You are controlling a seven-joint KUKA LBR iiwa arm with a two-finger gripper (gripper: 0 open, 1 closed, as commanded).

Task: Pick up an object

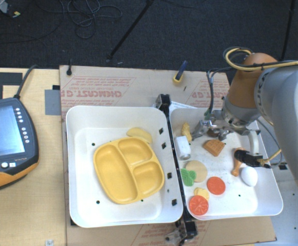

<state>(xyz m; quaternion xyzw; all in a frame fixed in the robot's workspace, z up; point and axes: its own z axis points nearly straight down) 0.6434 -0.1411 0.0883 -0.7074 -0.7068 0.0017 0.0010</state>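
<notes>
Camera view: mirrored "CHEMCRAZT" cardboard (95, 93) lettering.

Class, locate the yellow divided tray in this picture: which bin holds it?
The yellow divided tray lies in the left bin in the camera view, with a pale yellow piece at its upper edge.

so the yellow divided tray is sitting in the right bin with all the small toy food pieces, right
Not quite. The camera view shows the yellow divided tray in the left bin, with only one pale yellow piece at its top edge. The small toy food pieces, such as the red tomato slice and the white egg, lie in the right bin.
</notes>
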